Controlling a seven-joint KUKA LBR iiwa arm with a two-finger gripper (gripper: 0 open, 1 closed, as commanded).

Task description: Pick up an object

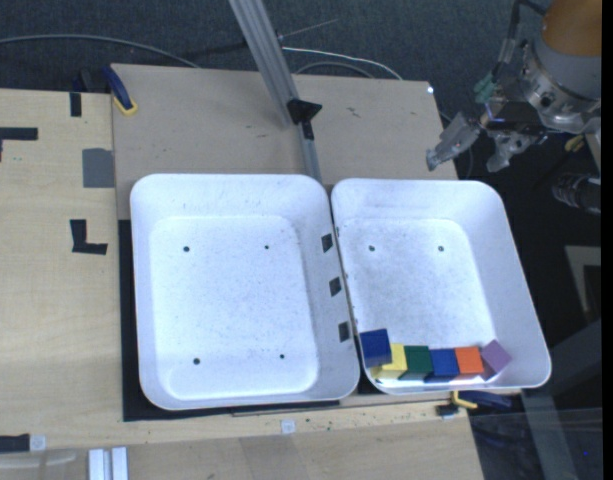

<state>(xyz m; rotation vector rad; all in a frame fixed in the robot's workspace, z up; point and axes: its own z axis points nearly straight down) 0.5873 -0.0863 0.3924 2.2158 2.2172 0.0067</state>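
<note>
Your hand (473, 148) hangs wide and empty beyond the right bin (506, 218). Blocks (431, 360) hug the near wall; fingers could jam there.

Arm (571, 28) cut off at top edge; yellow block (392, 367) partly hidden under blue block (375, 345).

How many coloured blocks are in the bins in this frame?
6, all along the near wall of the right bin: blue over yellow, then green, blue, orange, purple. More could hide beneath.

A robotics lab: plywood bench (216, 118) with tape marks, twin white bins (151, 268), loose cables (336, 63).
</note>
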